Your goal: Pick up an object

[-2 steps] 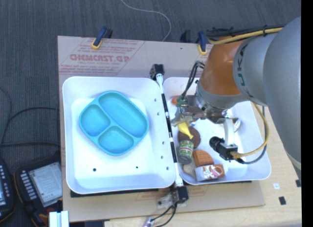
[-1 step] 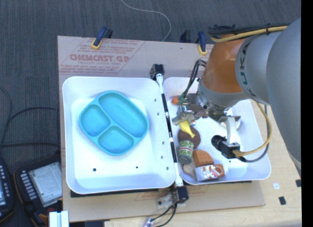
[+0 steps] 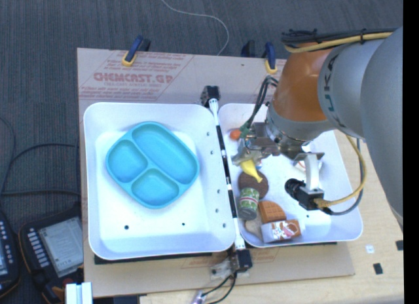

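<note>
Yellow banana-shaped toy (image 3: 249, 165), right bin (image 3: 340, 227), left side: end effector (image 3: 256, 147) poised directly above it, approach step; grip state cannot be told. Next: descend, close, lift clear of neighbouring can (image 3: 249, 200).

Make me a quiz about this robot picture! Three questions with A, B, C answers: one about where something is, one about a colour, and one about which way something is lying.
1. Where is the divided plate?
A. in the left bin
B. in the right bin
C. on the floor

2. What colour is the plate?
A. red
B. blue
C. green

3. How is the small green-labelled can?
A. standing on the plate
B. hanging in the air
C. lying among the toys by the right bin's left wall

Answers:
1 A: the plate sits in the left bin, alone.
2 B: it is light blue all over.
3 C: the can lies below the yellow banana, beside the brown items, under the arm.
</note>
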